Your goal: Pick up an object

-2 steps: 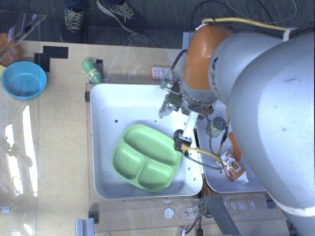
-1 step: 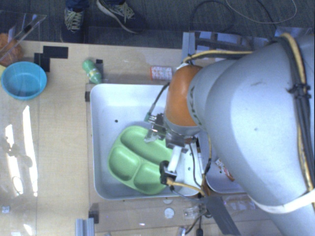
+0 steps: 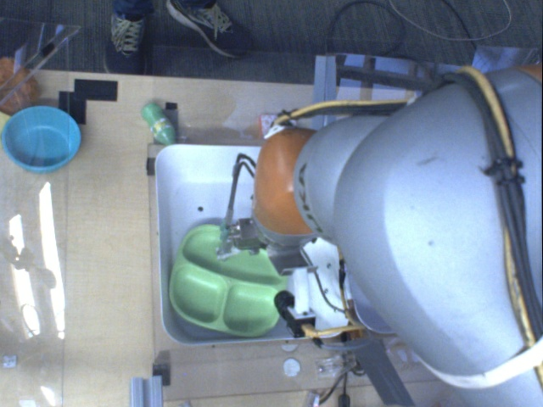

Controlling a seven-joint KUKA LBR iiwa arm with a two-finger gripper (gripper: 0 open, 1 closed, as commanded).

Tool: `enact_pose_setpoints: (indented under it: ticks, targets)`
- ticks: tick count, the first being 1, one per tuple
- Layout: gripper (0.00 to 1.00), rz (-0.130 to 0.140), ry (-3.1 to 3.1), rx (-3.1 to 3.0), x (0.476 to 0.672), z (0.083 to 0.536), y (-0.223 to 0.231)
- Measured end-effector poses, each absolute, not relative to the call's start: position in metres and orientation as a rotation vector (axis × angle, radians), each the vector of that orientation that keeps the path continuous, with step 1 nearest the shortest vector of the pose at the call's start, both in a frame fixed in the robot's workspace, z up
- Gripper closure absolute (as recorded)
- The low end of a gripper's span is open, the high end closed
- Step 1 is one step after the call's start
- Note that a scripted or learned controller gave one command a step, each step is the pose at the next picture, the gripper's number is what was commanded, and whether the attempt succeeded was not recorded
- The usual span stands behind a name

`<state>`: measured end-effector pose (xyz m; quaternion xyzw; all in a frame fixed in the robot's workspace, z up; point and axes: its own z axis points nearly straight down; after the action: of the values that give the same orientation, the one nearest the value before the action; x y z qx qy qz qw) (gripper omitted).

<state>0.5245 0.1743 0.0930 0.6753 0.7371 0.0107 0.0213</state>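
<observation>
A large pale green moulded object [image 3: 216, 291] with two rounded lobes lies in the lower part of the left white bin [image 3: 191, 185]. My gripper [image 3: 233, 242] hangs low over the upper edge of this green object, right at its surface, under the orange band [image 3: 280, 185] of the wrist. Cables and the wrist body hide the gripper's tip. The grey arm covers the whole right side of the camera view, including the other bin.
On the bench to the left a blue bowl [image 3: 41, 138] stands near the edge. A small green bottle [image 3: 159, 122] lies just beyond the bin's top left corner. A person's shoes [image 3: 204, 19] stand on the floor behind the bench.
</observation>
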Motion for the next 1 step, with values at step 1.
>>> enact_pose_setpoints:
  ticks: [1]
  targets:
    - [0.0,0.062,2.664,1.575,0.5061,0.0976,0.1393]
